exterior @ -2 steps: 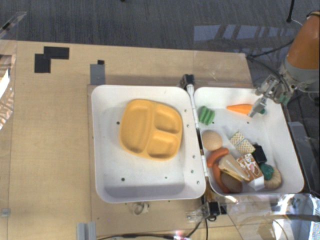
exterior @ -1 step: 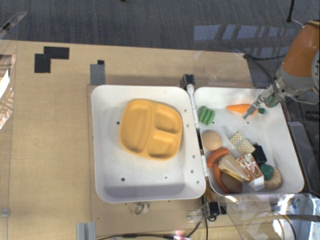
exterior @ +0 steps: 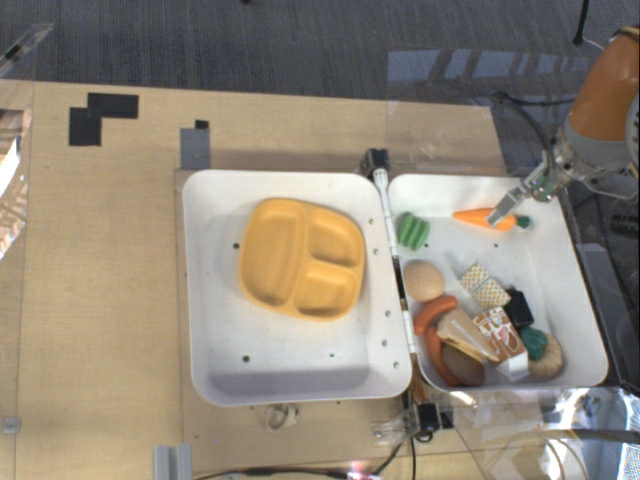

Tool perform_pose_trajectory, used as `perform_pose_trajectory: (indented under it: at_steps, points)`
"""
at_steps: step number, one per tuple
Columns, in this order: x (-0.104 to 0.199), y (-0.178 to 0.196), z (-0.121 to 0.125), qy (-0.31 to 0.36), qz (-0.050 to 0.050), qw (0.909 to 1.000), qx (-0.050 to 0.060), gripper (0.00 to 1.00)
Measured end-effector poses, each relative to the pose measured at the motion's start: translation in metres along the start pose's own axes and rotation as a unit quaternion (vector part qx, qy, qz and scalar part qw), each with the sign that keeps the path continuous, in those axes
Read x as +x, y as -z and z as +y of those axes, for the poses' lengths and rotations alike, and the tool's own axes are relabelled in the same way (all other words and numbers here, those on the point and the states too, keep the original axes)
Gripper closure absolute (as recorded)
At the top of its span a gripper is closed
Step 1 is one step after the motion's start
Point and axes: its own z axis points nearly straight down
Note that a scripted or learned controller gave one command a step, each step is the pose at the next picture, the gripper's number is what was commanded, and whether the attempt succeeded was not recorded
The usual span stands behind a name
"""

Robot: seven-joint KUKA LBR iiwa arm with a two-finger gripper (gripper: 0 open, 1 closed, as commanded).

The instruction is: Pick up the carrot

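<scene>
Dark grey carpet fills the top of the camera view, and below it sits a light wooden bench point(exterior: 95, 298) with a couple of black tape patches point(exterior: 100, 116) stuck near its far left corner. Two shallow white plastic bins sit side by side on it.

Coming in from the right is the grey arm with its orange band point(exterior: 605, 93), and the slim two-finger gripper point(exterior: 497, 216) is angled down and leftward into the right-hand white bin point(exterior: 580, 298). Its tip is right at the leafy end of the small orange toy carrot point(exterior: 481, 218), which lies flat on the bin floor near the far wall, pointing left away from the tip. Whether the jaws are open or closed can't be made out at this size; the tip just looks like one thin pale wedge overlapping the carrot's green end.

Left of the tip, a ribbed green toy vegetable point(exterior: 411, 231) sits against the bin's left wall. Below and nearer the camera there's a jumble: a beige egg-shaped piece point(exterior: 423, 279), a red sausage-like curve point(exterior: 433, 313), a checkered little box point(exterior: 484, 286), a brown rounded lump point(exterior: 462, 366) and a teal bit point(exterior: 534, 341).

Well to the left of the jaws, the left-hand white bin point(exterior: 215, 358) holds a yellow compartment plate point(exterior: 300, 258) with three sections.
</scene>
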Motion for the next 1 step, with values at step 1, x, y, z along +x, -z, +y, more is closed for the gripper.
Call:
perform_pose_trajectory:
  at_steps: [1]
  points:
    - [0.0005, -0.0442, 0.0115, -0.253, 0.005, 0.9675, -0.002, 0.00]
